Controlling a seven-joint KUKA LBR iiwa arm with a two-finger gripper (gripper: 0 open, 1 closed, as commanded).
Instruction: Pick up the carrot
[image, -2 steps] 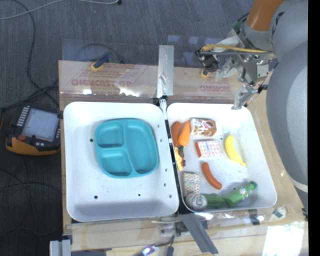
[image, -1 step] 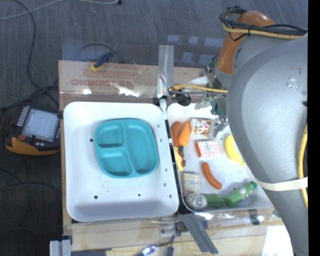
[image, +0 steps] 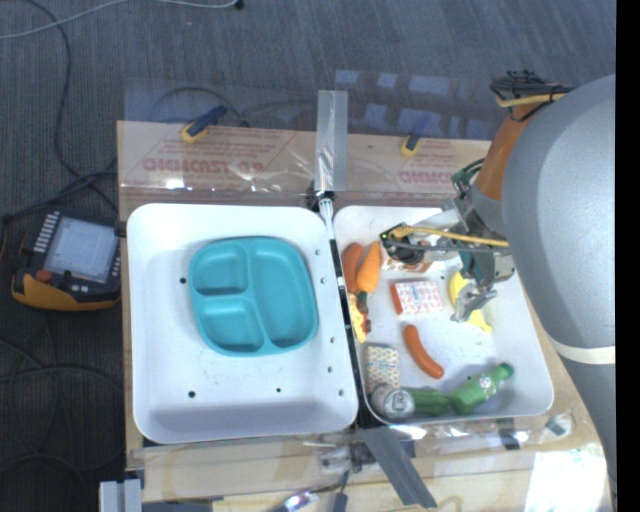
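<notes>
Nearby, the carrot (image: 366, 266) lies beside a sausage (image: 423, 352); whether the jaws (image: 470, 303) are parted is unclear.

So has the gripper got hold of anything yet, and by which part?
Nothing is held. The gripper hangs in the right bin over bare floor, away from the carrot, which lies by the bin's left wall.

Arm (image: 575, 210) cut by right edge, hides right bin (image: 520, 395) corner; pincer (image: 470, 300) grip unclear
</notes>
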